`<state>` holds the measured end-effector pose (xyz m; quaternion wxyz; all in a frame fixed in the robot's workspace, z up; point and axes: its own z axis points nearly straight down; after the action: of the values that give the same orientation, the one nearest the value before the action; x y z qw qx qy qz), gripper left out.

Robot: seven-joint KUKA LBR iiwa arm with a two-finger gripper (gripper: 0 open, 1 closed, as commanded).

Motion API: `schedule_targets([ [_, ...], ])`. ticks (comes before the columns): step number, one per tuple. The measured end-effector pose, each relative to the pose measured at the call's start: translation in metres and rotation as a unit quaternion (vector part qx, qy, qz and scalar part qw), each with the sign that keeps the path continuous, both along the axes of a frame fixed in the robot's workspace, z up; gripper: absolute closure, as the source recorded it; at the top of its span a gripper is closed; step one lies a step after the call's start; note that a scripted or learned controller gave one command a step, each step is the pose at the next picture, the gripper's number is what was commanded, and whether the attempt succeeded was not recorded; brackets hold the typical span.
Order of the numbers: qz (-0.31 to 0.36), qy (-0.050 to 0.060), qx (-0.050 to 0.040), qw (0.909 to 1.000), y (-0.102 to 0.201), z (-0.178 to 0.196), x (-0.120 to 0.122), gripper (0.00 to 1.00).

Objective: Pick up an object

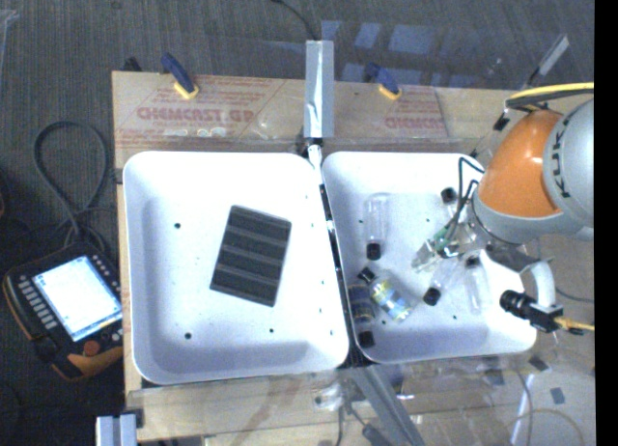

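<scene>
Although the arm's orange-banded wrist (521, 179) hangs over the right side of the right bin (406, 338), the gripper (454, 239) beneath it is lost among clear clutter, and I cannot tell its state or whether it grips anything. Nearest candidates are small clear vials: one (376, 217) up-left of the gripper, long axis running top to bottom of frame; another (391, 299) down-left toward the bin's lower edge. The dark ribbed slab (251, 255) lies tilted, well apart, in the left bin (154, 203).
</scene>
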<state>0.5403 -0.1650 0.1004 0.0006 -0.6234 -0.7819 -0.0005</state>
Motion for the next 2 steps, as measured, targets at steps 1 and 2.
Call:
schedule_targets([
  [1,0.027,-0.001,-0.0015,0.9996,-0.021,0.138,-0.008,0.00],
  [2,0.105,0.000,0.0001,0.9944,0.025,0.008,0.007,0.00],
])
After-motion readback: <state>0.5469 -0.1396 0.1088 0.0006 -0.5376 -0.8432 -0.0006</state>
